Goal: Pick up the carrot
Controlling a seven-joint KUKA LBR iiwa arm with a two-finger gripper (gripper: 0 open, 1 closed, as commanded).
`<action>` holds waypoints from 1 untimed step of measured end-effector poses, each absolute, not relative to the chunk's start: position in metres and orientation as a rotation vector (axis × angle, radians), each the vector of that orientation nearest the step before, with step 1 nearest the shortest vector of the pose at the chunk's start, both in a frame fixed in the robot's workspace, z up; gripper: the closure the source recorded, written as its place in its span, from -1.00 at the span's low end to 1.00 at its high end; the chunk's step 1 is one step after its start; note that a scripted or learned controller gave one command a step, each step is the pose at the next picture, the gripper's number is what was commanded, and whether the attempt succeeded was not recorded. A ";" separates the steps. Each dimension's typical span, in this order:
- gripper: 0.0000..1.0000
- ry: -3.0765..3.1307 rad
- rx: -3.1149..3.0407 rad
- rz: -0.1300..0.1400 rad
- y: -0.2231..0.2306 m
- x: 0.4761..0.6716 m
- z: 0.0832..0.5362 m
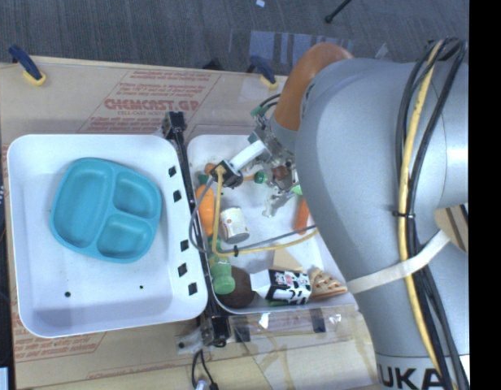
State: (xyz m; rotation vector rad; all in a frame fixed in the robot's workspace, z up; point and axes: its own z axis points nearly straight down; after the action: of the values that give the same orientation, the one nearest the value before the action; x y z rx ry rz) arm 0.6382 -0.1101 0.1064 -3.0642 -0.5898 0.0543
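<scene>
Carrot [206,209] lies at the left edge of the right bin [259,242], centre of the frame, beside a white cup [233,224]. My gripper [276,187] hangs over that bin, right of the carrot; whether it is clenched or released I cannot tell. Blue tray [105,208] sits in the left bin [39,299].

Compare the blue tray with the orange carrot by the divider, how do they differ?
The tray is light blue; the carrot is orange. The tray is broad, flat and split into compartments; the carrot is small and slender. The tray lies in the left bin; the carrot lies in the right bin among other items, near the arm. Both rest on a bin floor.
</scene>
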 end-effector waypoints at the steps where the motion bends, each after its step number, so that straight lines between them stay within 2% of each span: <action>1: -1.00 -0.337 -3.117 0.027 -0.092 0.588 0.087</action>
State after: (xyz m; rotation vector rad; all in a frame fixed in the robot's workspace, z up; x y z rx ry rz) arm 0.5877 -0.0916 0.0874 -3.1174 -0.3368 0.0274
